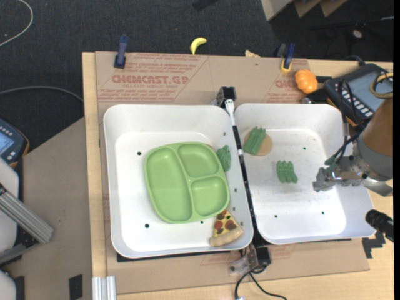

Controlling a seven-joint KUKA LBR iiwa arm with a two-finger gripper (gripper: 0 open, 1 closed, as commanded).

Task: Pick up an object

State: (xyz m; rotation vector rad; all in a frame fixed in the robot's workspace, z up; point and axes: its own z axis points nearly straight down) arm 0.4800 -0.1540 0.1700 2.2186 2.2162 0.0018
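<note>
Where the tool (325, 181) hangs, green toy (287, 171) leftward.

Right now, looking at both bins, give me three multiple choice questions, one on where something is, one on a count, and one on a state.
1. Where is the pizza slice?
A. left bin, near corner
B. right bin
C. on the tray

2. How many compartments has the tray?
A. two
B. three
C. five

3. How does the gripper stand to the green piece?
A. holding it
B. apart from it
C. pressing it

Answers: 1 A, the slice lies by the left bin's near right corner. 2 B, three wells show. 3 B, bare bin floor lies between them.
</note>
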